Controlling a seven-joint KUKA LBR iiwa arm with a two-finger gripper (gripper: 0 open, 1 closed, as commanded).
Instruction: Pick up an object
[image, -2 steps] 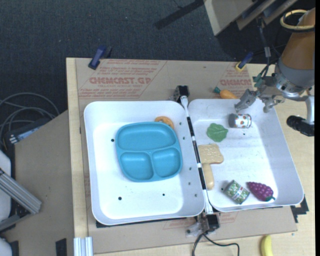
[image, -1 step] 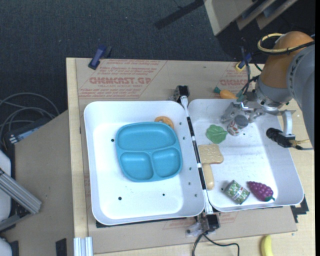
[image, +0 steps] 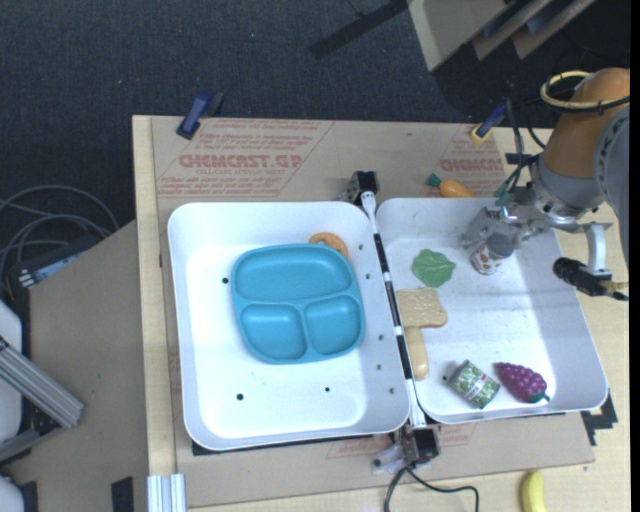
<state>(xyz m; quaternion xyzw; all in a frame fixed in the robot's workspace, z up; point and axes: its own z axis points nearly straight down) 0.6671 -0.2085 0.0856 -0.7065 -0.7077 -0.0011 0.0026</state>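
Claw (image: 487, 243) low in right bin (image: 570, 330), near its far edge, over small red-and-white object (image: 485, 262); finger state impossible to tell. Green leaf (image: 433, 267) just beside. Cracker (image: 421, 307) by bin divider. Green can (image: 472, 384), purple grapes (image: 521, 381) at near edge. Blue tray (image: 297, 302) in left bin (image: 200, 330).

- A green leaf-shaped piece (image: 433, 267) lies flat in the right bin's upper half.
- A tan cracker-like slab (image: 422, 308) lies just below it, beside the divider.
- A small green-labelled can (image: 472, 384) lies on its side near the front wall.
- A purple grape bunch (image: 522, 381) lies just right of the can.
- A small white and red thing (image: 486, 260), perhaps a bottle, stands under the tool (image: 492, 243).
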